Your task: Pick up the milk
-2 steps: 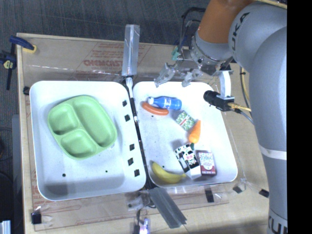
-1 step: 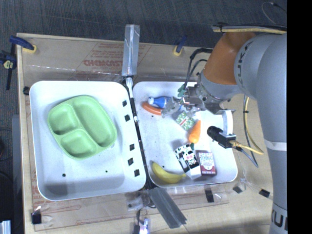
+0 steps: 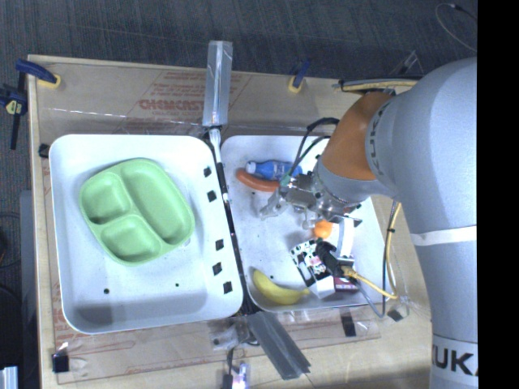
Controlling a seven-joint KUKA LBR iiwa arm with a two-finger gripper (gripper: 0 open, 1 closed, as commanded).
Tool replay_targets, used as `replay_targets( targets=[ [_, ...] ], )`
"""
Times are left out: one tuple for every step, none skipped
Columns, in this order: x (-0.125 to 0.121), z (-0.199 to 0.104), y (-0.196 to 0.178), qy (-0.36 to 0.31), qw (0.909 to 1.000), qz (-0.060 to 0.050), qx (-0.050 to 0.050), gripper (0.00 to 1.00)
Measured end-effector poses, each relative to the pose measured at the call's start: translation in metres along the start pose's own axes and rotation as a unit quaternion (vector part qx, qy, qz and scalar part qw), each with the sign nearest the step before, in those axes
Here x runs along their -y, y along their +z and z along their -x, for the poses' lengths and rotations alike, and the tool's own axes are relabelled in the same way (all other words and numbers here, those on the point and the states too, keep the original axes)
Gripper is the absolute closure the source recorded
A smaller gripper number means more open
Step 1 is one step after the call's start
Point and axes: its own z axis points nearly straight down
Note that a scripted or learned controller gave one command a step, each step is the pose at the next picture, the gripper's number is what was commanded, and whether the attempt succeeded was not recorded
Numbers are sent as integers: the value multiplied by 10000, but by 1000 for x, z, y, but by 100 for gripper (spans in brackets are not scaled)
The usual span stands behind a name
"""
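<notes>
The milk [image 3: 318,266] is a small white carton with black print. It lies on its side in the right bin [image 3: 259,241], near the front right, beside the banana [image 3: 280,289]. My gripper [image 3: 278,202] hangs low over the middle of that bin, reaching left from the grey wrist with the orange band [image 3: 350,146]. It is up and to the left of the milk and apart from it, just in front of a red sausage [image 3: 255,180]. I see nothing held in it.
A blue bottle [image 3: 270,168] lies at the back of the right bin, and a small orange item [image 3: 324,228] sits just behind the milk. The left bin [image 3: 73,298] holds a green divided plate [image 3: 136,209]. A metal divider with black clips [image 3: 219,217] separates the bins.
</notes>
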Motion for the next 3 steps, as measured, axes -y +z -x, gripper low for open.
replay_targets(
  targets=[
    [54,30,-34,-1530,9882,14,-1,0],
    [74,43,4,-2875,9577,80,32,0],
    [72,44,-3,-2895,9571,79,40,100]
  ],
)
